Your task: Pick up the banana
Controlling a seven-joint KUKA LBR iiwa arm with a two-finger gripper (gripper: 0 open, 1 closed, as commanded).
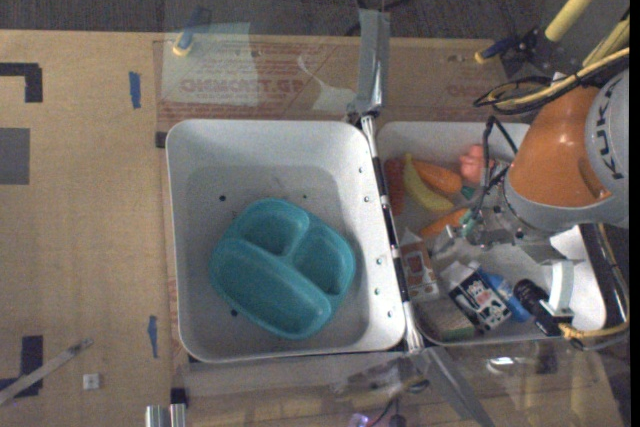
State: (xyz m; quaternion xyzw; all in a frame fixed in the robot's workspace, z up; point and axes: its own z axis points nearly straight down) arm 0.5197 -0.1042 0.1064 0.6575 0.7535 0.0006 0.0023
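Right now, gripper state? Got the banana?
Gripper: over the right white bin, beside the curved yellow banana; open or closed cannot be told, and nothing visibly held.

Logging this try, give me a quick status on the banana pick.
Gripper low in right bin. Banana beside it among orange pieces, not held. Arm overhangs the clutter.

Grey arm with orange band (pixel 560 155) reached in from the right over the right white bin (pixel 590 300). Gripper (pixel 480 230) sat low among clutter there. Curved yellow banana (pixel 425 195) lay near that bin's left wall, beside orange carrot-shaped toys (pixel 440 177). Left white bin (pixel 200 165) held a teal divided plastic plate (pixel 283 267).
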